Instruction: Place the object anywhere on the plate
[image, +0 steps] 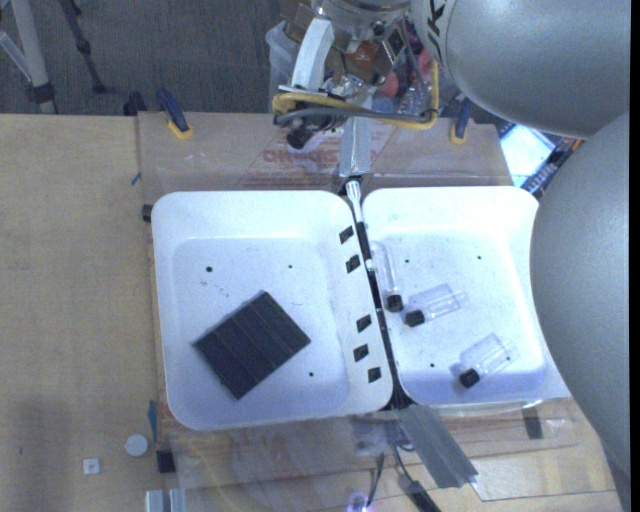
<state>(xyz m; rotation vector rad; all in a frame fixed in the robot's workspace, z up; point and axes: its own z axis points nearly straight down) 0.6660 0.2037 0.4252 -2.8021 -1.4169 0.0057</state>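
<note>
I've got the arm (560, 60) filling the 1–3 o'clock side of the view, grey bulk up high, w/ the tool (350, 95) parked at 12 o'clock above the back of the desk (70, 300), over the seam between bins; can't tell how its jaws stand from here, too much clutter round it. Left bin (175, 225) holds the plate (252, 343), a dark square slab lying flat & rotated like a diamond, at approx 7 o'clock of centre. Right bin (500, 215) holds three small clear vials w/ black caps: one slim vial (384, 275) near the divider at 3 o'clock-ish, a second vial (433, 303) just beside it, a third vial (483, 358) toward 4 o'clock, apart from the other two. Nothing's on the plate yet, so I judge we're at the start: pick not made. Next move, imo: bring the tool down into the right bin over one vial, line up across its short axis, close, lift, then carry over the divider to the plate.
</note>
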